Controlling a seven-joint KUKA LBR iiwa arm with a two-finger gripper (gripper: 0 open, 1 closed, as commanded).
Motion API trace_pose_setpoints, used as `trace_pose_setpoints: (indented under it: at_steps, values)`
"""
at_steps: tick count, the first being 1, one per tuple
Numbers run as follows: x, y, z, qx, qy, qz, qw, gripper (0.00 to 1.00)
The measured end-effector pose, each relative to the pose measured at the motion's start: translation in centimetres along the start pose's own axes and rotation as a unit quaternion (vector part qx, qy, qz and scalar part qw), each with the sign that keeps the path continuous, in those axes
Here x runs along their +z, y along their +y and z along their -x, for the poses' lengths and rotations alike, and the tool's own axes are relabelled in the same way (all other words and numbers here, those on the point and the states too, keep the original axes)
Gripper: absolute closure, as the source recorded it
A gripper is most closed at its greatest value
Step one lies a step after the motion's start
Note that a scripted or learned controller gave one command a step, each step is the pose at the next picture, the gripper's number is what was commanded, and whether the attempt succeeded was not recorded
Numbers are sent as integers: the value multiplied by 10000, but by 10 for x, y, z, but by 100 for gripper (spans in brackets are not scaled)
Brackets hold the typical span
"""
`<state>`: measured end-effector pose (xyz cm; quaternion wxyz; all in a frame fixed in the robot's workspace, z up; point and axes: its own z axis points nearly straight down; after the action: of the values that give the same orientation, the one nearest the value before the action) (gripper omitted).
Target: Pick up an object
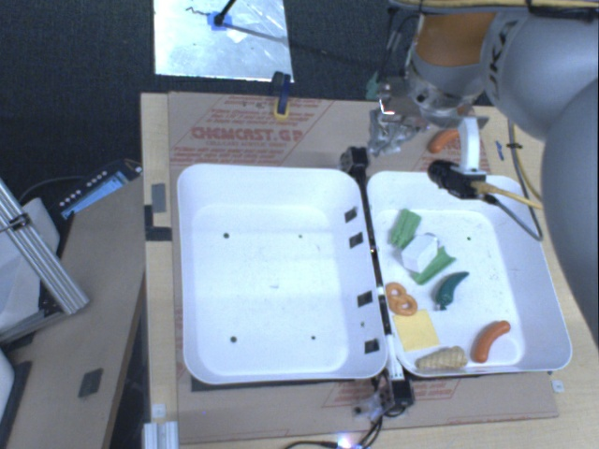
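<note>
Camera view, near edge of right-hand shallow white plastic bin (538, 279): ridged tan cone (440, 359), orange sausage-shaped toy (490, 340), yellow flat square (417, 329), pretzel-like orange ring (401, 298), dark teal pepper shape (448, 288). Nothing lifted; I judge approach step. Farther back, two-finger metal gripper (386, 137) hangs above bin's far corner, carrying nothing; opening I cannot tell. Next: travel over toys, descend. Brown board (245, 131) reads roughly "CHEMCAST".

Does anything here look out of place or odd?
One thing: an orange sausage-like piece lies on the bench beyond the right bin, outside it, while the other toy foods, including a similar sausage, lie inside. Nothing looks spilled or broken.
</note>
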<state>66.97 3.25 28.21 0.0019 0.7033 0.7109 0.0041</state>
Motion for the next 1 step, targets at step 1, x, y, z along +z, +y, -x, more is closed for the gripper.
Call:
trace_pose_setpoints:
  at_steps: [1]
  values:
    - [-122,1,-58,-5,7,45,10000,100]
